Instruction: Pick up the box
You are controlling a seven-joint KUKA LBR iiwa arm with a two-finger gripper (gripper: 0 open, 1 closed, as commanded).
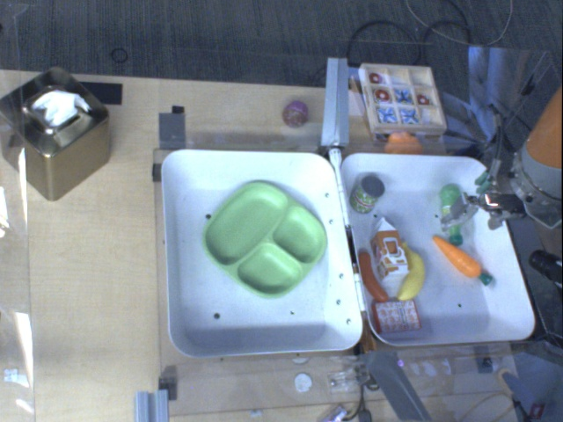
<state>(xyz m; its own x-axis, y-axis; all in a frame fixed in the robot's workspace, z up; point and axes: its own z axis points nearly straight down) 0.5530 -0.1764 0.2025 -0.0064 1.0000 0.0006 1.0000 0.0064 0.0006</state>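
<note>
The worktop (pixel 106 262) is carrying 2 shallow white bins side by side. The left bin (pixel 193 323) is holding a green divided plate (pixel 266 236) with 3 compartments, sitting near its middle.

The right bin (pixel 501 310) is holding the clutter. The box (pixel 390 255), a small carton with orange and white printing, is lying in the left half of this bin, tilted, with a yellow banana (pixel 413 276) touching its right side and a reddish sausage (pixel 370 276) lying just beside its left edge. A flat red packet (pixel 398 316) is lying just below them, near the bin's front wall. A small can (pixel 367 192) is standing upright above the box, near the back-left corner. An orange carrot (pixel 459 257) is lying at a slant to the right of the banana.

The gripper (pixel 475 206) is reaching in from the right, hanging over the right half of the right bin, just beside a small green object (pixel 450 195) and above the carrot. Whether it is open or closed is something the view is not making clear, and nothing is visibly held in it. The box is lying well apart from the gripper, to its lower left, with the carrot and banana between them.

Behind the bins, a tic-tac-toe board (pixel 402 100) is resting on the worktop.
</note>
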